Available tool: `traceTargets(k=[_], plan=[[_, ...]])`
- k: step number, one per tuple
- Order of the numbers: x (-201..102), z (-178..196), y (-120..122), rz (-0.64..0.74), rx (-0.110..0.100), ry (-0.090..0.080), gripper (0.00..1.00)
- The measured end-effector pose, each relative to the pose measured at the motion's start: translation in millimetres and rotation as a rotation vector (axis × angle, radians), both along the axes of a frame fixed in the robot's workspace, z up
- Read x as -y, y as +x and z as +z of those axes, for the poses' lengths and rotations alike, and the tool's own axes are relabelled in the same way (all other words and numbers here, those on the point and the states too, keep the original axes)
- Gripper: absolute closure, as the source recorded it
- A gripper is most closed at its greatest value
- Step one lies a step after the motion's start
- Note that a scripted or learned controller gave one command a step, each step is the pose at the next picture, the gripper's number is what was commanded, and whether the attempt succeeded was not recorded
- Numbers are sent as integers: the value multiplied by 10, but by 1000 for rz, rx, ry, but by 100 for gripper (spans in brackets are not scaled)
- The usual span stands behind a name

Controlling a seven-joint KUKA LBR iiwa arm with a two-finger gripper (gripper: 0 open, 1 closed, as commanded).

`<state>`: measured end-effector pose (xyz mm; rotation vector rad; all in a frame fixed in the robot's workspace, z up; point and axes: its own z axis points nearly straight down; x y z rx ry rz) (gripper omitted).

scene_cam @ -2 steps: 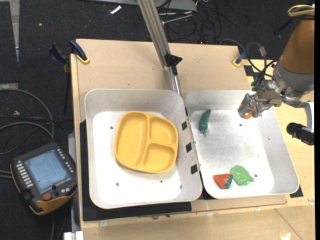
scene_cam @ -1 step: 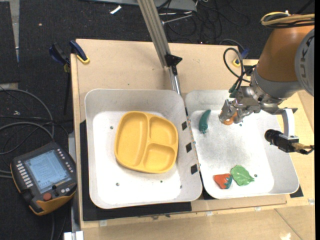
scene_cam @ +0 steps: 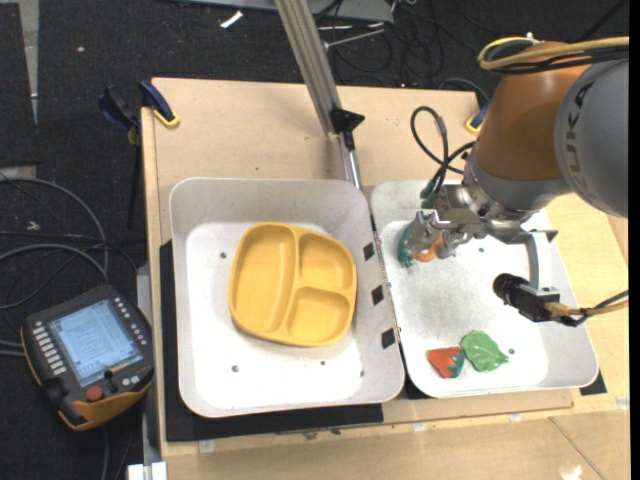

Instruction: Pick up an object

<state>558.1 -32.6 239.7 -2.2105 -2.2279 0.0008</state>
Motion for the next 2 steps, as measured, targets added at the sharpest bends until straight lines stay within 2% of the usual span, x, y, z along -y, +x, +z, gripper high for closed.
traceTargets(k=[1,2], plan=[[-510,19,-114,1,1,0,100],[-1020,75,-63,1,3,0,100]])
